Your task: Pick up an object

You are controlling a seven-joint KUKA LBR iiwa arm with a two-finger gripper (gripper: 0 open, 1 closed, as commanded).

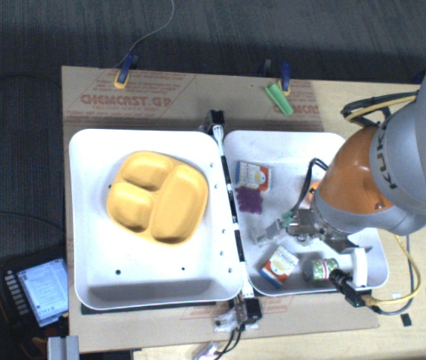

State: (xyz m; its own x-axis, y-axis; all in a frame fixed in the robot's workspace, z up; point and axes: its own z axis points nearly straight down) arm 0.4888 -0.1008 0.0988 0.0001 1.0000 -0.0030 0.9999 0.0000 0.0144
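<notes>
- Left bin [85,201] holds a yellow compartment tray [157,196].
- Right bin [288,145] holds a small white-and-orange packet [253,175], a purple cluster [248,200], an orange-and-white carton [279,266] and a green-labelled can [319,268].
- The pincer [284,226] hangs just above the carton, partly hidden by the arm; whether it is open or closed cannot be told.

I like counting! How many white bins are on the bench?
2. The left bin holds a yellow tray; the right bin, beside it, holds small items under the arm.
</notes>
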